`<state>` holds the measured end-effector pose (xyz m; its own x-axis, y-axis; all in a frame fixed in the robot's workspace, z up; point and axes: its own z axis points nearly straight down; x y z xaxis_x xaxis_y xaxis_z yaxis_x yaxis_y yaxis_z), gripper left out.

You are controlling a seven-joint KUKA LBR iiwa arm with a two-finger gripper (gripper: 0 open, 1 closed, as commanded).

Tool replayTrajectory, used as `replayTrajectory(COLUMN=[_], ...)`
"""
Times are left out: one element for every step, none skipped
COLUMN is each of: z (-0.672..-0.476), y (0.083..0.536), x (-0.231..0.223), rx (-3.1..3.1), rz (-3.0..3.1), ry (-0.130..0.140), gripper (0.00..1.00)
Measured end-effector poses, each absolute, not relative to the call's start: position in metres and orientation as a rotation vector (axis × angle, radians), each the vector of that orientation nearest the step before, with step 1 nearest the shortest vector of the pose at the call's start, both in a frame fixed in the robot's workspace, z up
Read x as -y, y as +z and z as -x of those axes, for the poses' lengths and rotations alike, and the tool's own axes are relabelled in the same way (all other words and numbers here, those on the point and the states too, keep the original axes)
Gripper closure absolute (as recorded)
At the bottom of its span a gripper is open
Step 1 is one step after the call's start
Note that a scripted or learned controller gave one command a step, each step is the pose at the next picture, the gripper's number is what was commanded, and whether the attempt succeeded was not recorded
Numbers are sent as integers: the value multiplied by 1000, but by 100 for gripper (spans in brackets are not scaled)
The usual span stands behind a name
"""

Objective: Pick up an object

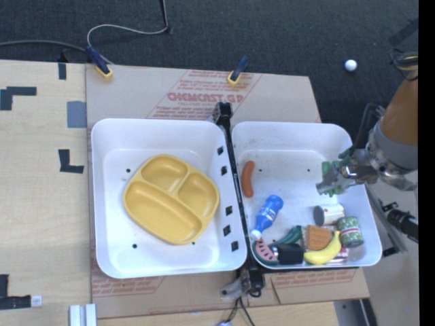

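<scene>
Glossy yellow plastic tray [171, 198]

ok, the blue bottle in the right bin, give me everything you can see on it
The blue bottle looks like glossy plastic, with a blue body and a white cap end. It lies on its side on the floor of the right bin, tilted diagonally: cap toward the near-left, base toward the far-right. It sits beside the divider, near the sausage but apart from it. The cap end lies close to the watermelon slice; contact is unclear. Nothing grips it.
</scene>
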<state>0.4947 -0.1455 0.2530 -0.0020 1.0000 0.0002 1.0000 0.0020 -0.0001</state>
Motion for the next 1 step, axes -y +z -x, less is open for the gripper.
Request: replayTrajectory(z=[-484], y=[256], x=[81], rx=[2223], rz=[2218], ry=[0], gripper=[100])
